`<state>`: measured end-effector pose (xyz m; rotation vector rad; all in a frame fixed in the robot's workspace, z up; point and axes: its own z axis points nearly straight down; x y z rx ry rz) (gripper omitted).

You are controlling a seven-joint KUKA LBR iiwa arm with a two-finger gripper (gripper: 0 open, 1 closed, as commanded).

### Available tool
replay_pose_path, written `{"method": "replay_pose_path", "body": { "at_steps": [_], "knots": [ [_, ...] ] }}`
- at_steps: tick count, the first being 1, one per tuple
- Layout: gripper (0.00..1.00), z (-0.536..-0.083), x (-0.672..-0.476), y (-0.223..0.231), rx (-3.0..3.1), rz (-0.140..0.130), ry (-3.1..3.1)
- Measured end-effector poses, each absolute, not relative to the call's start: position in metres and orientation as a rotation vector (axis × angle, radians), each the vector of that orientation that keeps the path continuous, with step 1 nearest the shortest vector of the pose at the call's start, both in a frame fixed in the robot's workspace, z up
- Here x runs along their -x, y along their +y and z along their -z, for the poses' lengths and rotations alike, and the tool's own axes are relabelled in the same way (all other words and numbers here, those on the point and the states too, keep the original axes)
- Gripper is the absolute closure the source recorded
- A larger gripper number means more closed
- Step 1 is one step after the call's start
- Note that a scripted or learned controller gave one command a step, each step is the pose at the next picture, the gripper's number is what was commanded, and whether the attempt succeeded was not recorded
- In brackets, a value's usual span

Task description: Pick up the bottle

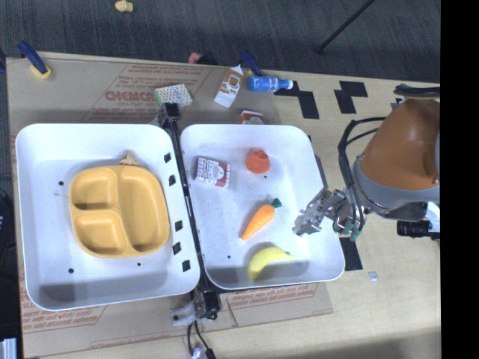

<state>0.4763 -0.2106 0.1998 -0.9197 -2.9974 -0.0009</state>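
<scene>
The bottle (263, 84) is small and blue with a pale cap end. It lies on its side on the bench behind the right bin (318, 264), outside both bins. My gripper (312, 217) hangs low over the right bin's right side, far in front of the bottle. It is open, and nothing is between its fingers. The grey arm with its orange band (404, 155) reaches in from the right.
The right bin holds a red-and-white carton (212, 171), a red-orange fruit (257, 161), a carrot (258, 220) and a yellow banana (267, 260). A yellow divided plate (118, 209) lies in the left bin (37, 275). A small carton (229, 87) and a green packet (174, 93) lie near the bottle.
</scene>
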Motion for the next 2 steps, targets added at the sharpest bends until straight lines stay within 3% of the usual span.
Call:
{"method": "replay_pose_path", "body": {
  "at_steps": [1,2],
  "knots": [
    [1.0,-0.193,-0.476,-0.211,1.592,0.0,-2.701],
    [1.0,-0.218,-0.477,-0.211,1.901,-0.002,-2.501]
  ]
}}
